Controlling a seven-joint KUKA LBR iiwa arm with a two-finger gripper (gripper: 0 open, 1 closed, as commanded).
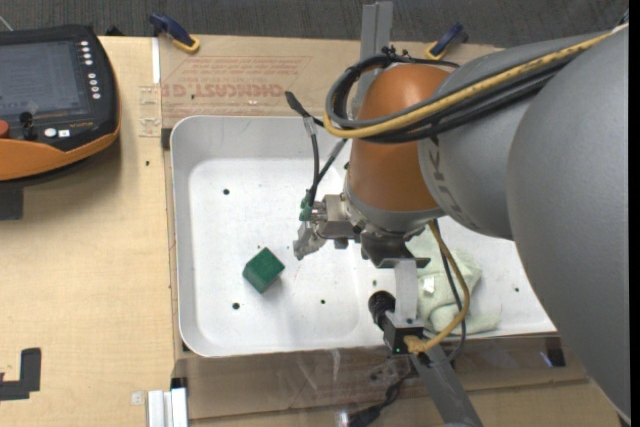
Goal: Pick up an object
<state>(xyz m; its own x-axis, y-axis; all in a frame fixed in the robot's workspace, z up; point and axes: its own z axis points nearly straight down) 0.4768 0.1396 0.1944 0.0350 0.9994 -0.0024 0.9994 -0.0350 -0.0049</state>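
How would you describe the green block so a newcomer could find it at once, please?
Start at the left white bin. On its floor toward the near edge, just left of the gripper, lies the green block. It is the only green, cube-shaped thing there.

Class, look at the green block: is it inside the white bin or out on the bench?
Inside. The green block lies on the floor of the white bin, within its rim.

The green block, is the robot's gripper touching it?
Apart. The camera view shows a strip of white bin floor between the green block and the gripper, which sits up and to the block's right.
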